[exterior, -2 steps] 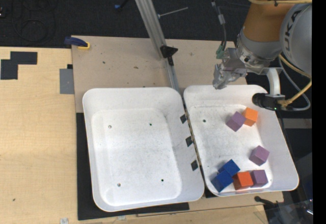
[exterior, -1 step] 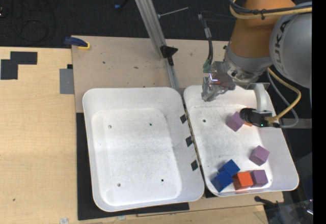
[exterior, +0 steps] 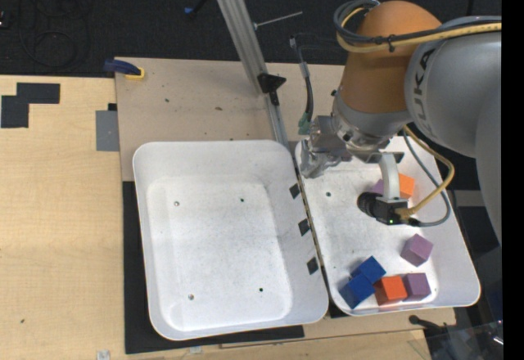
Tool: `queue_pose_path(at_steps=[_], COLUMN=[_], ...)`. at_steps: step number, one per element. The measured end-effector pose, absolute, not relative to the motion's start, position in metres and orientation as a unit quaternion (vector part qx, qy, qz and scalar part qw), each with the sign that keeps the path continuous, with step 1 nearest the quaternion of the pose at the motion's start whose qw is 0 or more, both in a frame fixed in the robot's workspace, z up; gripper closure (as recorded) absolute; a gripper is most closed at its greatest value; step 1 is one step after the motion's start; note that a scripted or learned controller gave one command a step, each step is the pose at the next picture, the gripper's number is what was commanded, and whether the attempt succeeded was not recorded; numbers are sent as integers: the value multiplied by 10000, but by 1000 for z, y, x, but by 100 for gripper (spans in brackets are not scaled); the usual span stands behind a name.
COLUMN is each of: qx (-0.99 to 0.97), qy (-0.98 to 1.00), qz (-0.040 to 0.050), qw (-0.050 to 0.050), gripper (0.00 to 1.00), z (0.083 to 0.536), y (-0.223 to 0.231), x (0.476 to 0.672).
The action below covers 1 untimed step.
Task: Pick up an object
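The grey arm (exterior: 458, 88), with its smooth orange band (exterior: 385, 47), comes in from the right and bends down over the right bin (exterior: 344, 227). This bin and the left bin (exterior: 213, 244) are shallow white trays with rounded corners and a finely speckled floor. The gripper (exterior: 313, 160) hangs at the far left corner of the right bin, close to the wall between the two bins; whether it is open or closed I cannot tell, and I see nothing held in it. The things to pick all lie to its right and nearer the camera. They look like small matte blocks with sharp edges. The blue blocks (exterior: 368, 271), an orange block (exterior: 391, 290) and a purple block (exterior: 417, 285) touch in a row at the near edge. A single purple cube (exterior: 417, 249) stands just above them, and a second orange block (exterior: 406, 185) lies nearest to the gripper, under the wrist.
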<state>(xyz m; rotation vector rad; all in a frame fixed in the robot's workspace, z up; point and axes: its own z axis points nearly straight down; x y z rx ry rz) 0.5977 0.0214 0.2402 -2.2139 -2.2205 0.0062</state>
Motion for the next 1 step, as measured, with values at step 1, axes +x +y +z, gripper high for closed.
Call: queue_pose_path(at_steps=[1], qx=[-7057], qy=[-7085], qz=[22], qw=[31], gripper=[100], z=[226], y=[67], x=[573])
